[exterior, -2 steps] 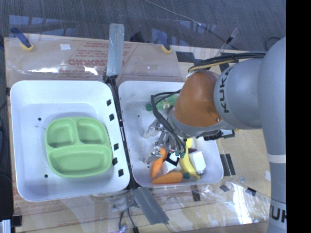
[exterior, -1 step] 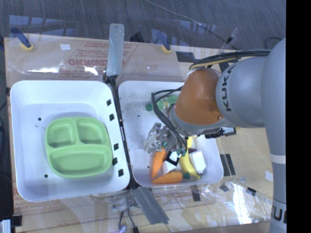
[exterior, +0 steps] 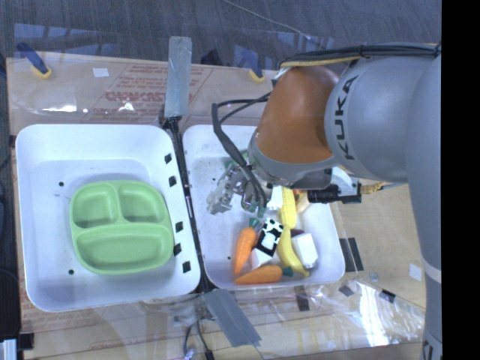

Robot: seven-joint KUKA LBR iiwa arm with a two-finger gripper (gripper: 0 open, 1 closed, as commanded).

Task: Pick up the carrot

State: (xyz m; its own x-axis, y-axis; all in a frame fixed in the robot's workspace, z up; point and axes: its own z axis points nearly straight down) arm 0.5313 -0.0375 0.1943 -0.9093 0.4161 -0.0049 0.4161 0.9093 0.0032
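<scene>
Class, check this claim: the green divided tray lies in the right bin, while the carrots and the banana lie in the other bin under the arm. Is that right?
Not quite. The camera view shows the green divided tray in the left bin, not the right. The rest stands: the carrots and the banana lie in the other bin, under the arm.

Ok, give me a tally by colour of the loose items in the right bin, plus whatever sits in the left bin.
Orange carrots: 2, upright carrot and lying carrot
Yellow pieces: 2, banana and yellow piece
White block: 1
Black-and-white marker cube: 1
Green tray, left bin: 1
Total: 7; more may hide under the arm.
</scene>
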